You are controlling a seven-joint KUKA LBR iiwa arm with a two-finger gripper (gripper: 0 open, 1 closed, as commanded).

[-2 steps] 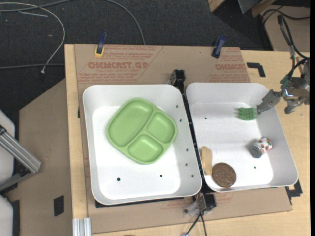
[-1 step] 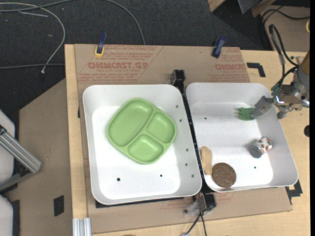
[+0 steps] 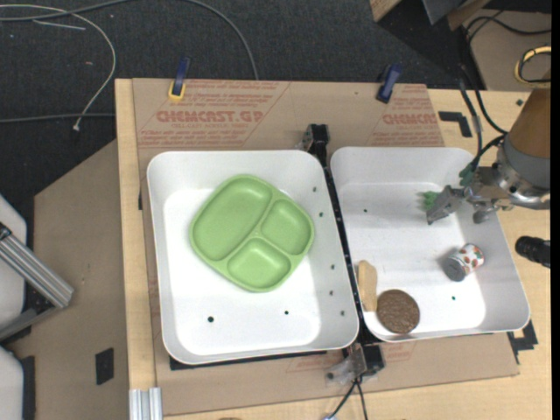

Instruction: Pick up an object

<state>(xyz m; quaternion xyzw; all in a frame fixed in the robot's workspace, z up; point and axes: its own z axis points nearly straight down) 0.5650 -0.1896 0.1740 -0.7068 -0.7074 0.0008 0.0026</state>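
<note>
While the grey arm reaches in from the right, its two-finger gripper [image 3: 444,203] hangs low over the right white bin [image 3: 385,178], touching a small green object [image 3: 430,200]; its grip cannot be told. Nearby lie a small grey-and-orange object [image 3: 463,262], a round brown disc [image 3: 397,311], and a tan wooden piece [image 3: 367,284]. A green three-compartment plastic plate [image 3: 252,232] sits in the left white bin [image 3: 175,234].

Two shallow white bins [image 3: 175,199], one green three-compartment plastic plate [image 3: 252,232], one brown round disc [image 3: 397,311], one pale wooden stick [image 3: 367,283], one small grey-and-white spotted object [image 3: 462,262]
</note>
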